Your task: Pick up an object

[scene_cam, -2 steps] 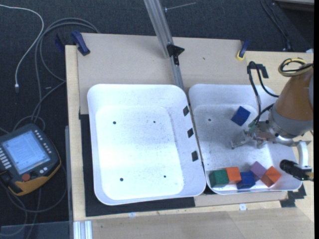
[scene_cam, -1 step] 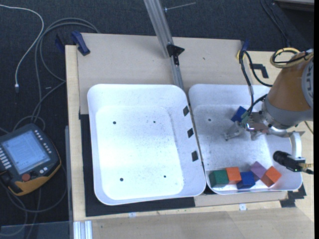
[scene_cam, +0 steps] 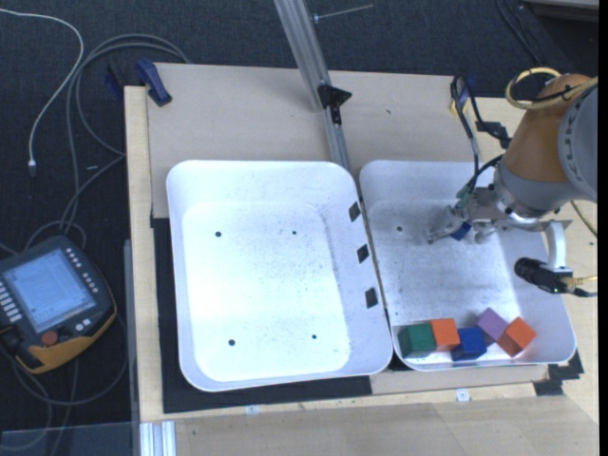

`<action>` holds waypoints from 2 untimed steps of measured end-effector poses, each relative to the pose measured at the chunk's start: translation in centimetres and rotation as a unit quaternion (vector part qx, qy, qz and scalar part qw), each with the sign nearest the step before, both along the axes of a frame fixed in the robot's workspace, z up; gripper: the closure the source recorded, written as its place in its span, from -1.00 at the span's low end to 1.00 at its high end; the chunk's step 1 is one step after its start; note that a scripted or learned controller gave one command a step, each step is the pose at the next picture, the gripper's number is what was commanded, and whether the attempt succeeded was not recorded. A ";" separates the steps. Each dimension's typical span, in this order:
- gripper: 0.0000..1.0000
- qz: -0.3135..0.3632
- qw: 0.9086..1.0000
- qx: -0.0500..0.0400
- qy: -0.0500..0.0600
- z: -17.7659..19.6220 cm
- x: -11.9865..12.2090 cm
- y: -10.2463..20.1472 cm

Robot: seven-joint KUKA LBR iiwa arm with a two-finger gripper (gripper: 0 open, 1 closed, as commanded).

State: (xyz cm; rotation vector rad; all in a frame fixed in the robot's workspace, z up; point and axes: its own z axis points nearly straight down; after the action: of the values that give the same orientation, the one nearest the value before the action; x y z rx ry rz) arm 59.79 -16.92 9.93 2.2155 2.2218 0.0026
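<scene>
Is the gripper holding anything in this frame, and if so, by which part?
It cannot be told. The gripper sits low over the right bin with a small blue object at its fingertips, but the view is too small to confirm a hold.

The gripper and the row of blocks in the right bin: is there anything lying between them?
No. In the camera view, bare speckled bin floor separates the gripper from the row of blocks along the near wall.

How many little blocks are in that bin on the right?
5, all along the right bin's near edge: green, orange, blue, purple, and another orange. Something small and blue shows at the gripper; it may be a sixth.
</scene>
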 end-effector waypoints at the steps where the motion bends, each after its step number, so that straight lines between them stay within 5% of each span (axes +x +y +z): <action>1: -1.00 0.002 1.000 0.000 -0.002 0.2 7.3 2.9; 2: -1.00 -0.002 1.000 0.001 0.004 0.1 4.5 2.8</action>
State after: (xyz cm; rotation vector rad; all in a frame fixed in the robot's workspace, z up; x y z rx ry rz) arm 64.29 -14.13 10.02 2.2241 2.2234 -0.0028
